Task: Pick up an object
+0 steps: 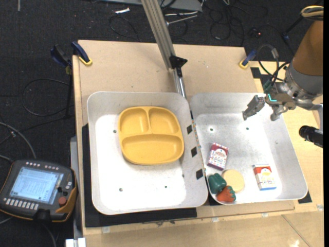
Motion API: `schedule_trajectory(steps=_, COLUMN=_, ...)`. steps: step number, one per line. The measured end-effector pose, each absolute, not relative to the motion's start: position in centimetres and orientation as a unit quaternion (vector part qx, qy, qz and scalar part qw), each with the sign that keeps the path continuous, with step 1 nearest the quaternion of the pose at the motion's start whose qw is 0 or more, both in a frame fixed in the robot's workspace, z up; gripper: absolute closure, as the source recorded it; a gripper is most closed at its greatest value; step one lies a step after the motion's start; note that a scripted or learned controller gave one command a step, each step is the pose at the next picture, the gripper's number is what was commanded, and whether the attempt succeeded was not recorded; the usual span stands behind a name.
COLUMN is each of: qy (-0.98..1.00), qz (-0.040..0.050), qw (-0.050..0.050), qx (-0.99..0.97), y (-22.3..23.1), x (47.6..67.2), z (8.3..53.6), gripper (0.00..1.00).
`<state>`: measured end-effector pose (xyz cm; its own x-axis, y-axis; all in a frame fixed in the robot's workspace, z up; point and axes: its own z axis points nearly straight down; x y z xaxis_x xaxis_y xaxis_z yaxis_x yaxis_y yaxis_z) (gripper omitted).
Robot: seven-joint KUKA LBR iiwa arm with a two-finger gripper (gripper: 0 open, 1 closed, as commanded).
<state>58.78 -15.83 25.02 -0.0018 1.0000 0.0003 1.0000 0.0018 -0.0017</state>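
Yellow tray [151, 136] in the left bin [103, 189] — gripper [266, 109], jaws spread, empty, above right bin [288, 153].

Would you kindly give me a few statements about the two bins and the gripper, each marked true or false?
1. The yellow divided plate lies in the left bin. True.
2. The gripper holds the small red-and-white box. False: the box lies on the right bin floor, apart from the gripper, which is open and holds nothing.
3. The green and red toy vegetables sit at the right bin's near left corner. True.
4. The plate carries the pale round piece. False: that piece lies in the right bin beside the vegetables.
5. A second small box lies in the right bin. True.
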Motion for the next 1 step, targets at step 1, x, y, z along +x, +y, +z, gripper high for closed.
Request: schedule_trajectory(steps=1, qy=-0.707, qz=0.0015, qw=0.002, qx=-0.707, y=-16.0, x=59.42, z=20.4, gripper=0.0)
